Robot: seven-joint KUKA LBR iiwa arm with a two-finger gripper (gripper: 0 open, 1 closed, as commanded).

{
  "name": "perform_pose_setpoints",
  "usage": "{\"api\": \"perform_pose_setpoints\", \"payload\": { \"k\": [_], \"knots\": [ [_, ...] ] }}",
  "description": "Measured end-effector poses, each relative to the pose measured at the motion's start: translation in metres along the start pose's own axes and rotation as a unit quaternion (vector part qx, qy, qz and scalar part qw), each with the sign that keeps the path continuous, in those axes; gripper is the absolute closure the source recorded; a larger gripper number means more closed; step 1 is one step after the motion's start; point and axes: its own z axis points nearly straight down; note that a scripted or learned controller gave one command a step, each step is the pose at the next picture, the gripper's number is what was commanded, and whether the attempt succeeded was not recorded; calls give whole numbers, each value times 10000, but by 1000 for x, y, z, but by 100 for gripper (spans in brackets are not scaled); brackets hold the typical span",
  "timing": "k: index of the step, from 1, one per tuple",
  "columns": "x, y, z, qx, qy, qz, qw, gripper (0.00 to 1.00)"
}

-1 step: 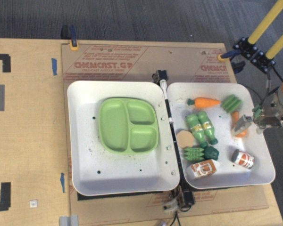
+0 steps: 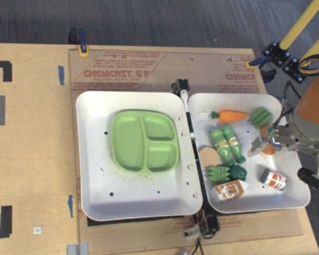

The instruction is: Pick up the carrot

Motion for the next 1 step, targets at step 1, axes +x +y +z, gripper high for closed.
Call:
{"api": "perform_pose_setpoints", "payload": {
  "k": [1],
  "knots": [
    [4, 42, 32, -3, 52, 2282, 9736, 0]
  ]
}}
